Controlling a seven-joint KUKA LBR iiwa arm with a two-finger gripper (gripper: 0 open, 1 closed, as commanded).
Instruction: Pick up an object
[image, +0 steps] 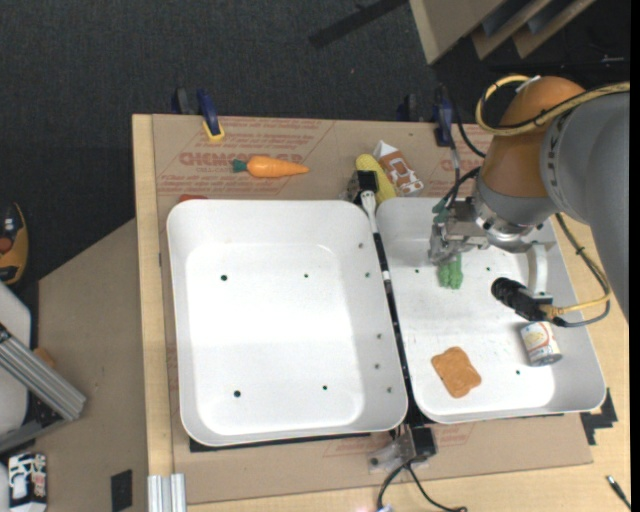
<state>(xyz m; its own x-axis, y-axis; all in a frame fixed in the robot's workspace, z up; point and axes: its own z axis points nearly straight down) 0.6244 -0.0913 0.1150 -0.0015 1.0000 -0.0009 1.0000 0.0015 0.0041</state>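
Here, green object near bin's back wall.

Toy carrot lies on cardboard sheet behind left bin; blue clamp grips the sheet's far edge.

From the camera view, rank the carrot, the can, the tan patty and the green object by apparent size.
1. Carrot, longest.
2. Tan patty.
3. Can, close to the patty, so that order is unsure.
4. Green object, smallest, partly hidden under the claw.
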